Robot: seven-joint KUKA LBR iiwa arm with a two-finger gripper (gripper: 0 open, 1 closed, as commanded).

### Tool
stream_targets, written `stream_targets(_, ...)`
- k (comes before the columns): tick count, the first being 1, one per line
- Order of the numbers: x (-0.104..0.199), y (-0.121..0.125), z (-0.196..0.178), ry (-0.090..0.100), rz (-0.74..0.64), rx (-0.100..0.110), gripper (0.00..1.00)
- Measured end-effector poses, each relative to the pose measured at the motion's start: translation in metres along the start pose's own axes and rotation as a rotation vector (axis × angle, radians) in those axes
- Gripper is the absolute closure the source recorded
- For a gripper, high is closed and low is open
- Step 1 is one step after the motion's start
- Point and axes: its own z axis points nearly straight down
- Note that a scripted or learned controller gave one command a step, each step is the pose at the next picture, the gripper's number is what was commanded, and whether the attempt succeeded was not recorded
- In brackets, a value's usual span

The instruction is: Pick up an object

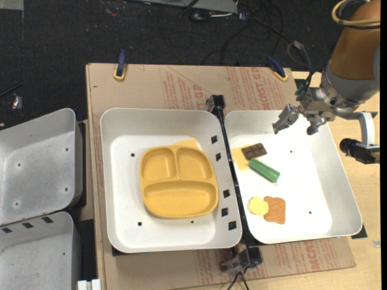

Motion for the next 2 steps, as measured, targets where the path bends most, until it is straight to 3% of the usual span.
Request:
stream_targets(1, 0.0, 0.002, -0.007, -0.001, -0.002, -0.011, 0.0)
stream_targets(2, 0.005, 0.002, 0.057, -0.001, -0.001, -0.006, 0.0)
